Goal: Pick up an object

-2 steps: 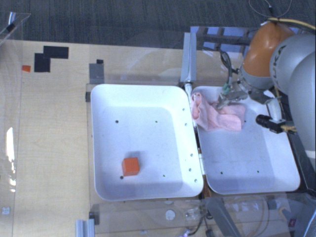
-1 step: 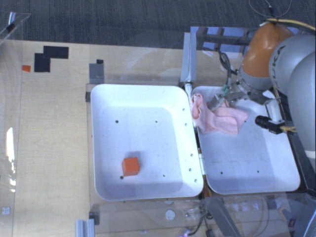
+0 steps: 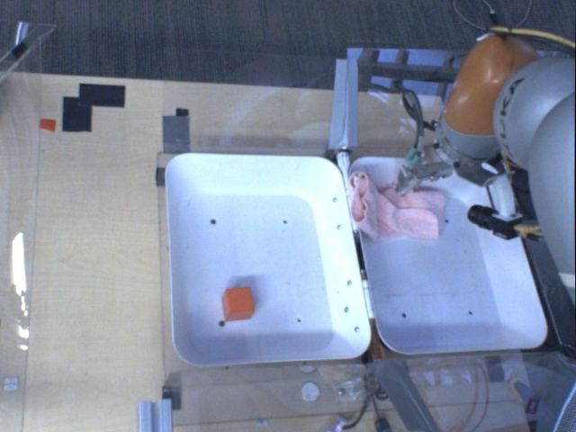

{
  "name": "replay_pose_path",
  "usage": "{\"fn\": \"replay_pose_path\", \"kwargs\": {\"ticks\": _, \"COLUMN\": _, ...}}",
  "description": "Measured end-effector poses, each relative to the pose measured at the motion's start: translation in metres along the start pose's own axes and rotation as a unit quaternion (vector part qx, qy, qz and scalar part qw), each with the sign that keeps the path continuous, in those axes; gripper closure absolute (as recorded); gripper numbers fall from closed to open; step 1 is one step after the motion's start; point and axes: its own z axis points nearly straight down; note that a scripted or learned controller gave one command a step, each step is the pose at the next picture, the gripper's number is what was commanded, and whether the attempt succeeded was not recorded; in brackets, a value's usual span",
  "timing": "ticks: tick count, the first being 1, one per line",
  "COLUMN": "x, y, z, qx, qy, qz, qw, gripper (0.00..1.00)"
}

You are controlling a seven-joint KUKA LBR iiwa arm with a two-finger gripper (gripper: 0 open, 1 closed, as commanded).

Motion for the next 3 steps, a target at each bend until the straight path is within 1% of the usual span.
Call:
{"fn": "replay_pose_path", "kwargs": {"ticks": 1, "x": 0.001, "y": -0.001, "z": 0.001, "qx": 0.002, "qy": 0.002, "qz": 0.0, "qw": 1.0, "gripper": 0.0}}
{"fn": "replay_pose_path", "kwargs": {"ticks": 2, "x": -0.014, "y": -0.007, "z": 0.02, "qx": 0.006, "qy": 0.009, "qz": 0.029, "qw": 0.9995, "gripper": 0.0}}
{"fn": "replay_pose_path", "kwargs": {"ticks": 3, "x": -0.017, "y": -0.005, "z": 0.009, "qx": 0.0, "qy": 0.003, "qz": 0.028, "qw": 0.9996, "gripper": 1.0}}
